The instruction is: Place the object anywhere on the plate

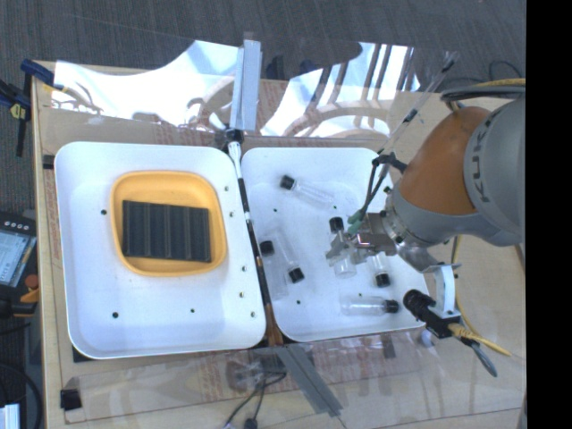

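Gripper (350, 247), grip state unclear, low among clear black-capped vials (304, 189) in right bin (268, 170).

Handheld screen device (12, 259) sitting at bench's left edge — blue-tipped cable (37, 71) lying by far-left corner, reflective foil sheet (206, 74) lying crumpled behind bins.

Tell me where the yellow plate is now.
The yellow plate lies in the left bin, across the divider from the vials in the right bin.
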Robot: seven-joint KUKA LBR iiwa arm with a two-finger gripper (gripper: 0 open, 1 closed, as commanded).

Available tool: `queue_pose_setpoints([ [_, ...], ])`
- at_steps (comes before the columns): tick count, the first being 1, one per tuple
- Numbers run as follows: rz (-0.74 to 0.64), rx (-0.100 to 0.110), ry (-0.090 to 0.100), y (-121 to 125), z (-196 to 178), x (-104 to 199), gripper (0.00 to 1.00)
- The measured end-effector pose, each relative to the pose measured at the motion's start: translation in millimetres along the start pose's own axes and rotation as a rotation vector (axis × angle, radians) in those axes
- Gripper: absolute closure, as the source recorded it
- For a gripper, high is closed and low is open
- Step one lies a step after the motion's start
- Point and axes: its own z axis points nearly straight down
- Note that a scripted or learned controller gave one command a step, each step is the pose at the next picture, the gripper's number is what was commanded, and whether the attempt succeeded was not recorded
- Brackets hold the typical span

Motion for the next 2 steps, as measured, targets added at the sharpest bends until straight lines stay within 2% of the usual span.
queue_pose_setpoints([
  [1, -0.212, -0.002, 0.000, 46.1, -93.5, 39.8, 1.00],
  [2, -0.452, 0.000, 0.001, 110.0, -11.4, 33.0, 1.00],
])
